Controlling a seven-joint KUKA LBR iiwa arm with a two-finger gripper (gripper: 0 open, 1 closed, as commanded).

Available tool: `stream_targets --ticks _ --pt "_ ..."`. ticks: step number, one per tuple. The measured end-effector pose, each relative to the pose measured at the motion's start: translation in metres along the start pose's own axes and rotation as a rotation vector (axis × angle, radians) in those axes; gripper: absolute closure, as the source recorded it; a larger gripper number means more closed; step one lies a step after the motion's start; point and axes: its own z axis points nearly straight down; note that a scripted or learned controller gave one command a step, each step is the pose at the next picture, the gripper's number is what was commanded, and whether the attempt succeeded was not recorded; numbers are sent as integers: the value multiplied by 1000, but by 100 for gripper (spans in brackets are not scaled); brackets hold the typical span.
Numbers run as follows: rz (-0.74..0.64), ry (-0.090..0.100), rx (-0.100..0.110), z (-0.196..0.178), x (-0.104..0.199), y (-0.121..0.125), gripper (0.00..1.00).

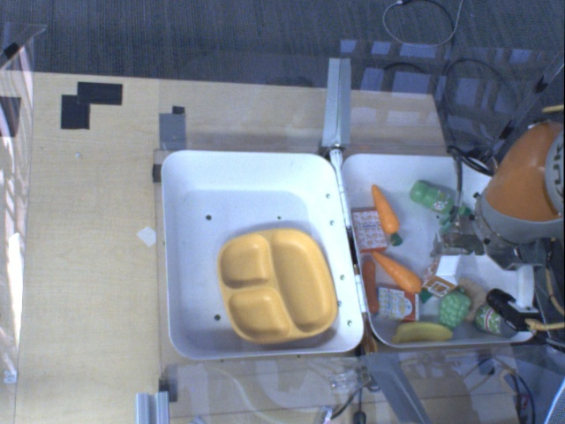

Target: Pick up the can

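On my pale wooden bench (88,237), the left shallow white bin (190,193) holds a yellow divided plastic plate (278,283). The grey arm with its orange band (525,184) reaches over the right white bin (357,170). I cannot tell whether its gripper (452,235) is spread or closed. The small green-labelled can (488,319) lies in that bin's near right corner, apart from the gripper.

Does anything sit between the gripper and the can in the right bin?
Nothing visible does. The gripper is over the right bin's middle. The can is near the bin's front right corner. A green ball sits close on its left, off the direct line.
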Motion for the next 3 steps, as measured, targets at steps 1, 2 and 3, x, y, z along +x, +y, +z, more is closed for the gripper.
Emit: stream_targets --ticks 1,2,3 --pt "-2 -1 -5 -11 1 2 100" --pt "75 0 8 12 -39 4 100" --pt "74 0 7 12 -39 4 0"
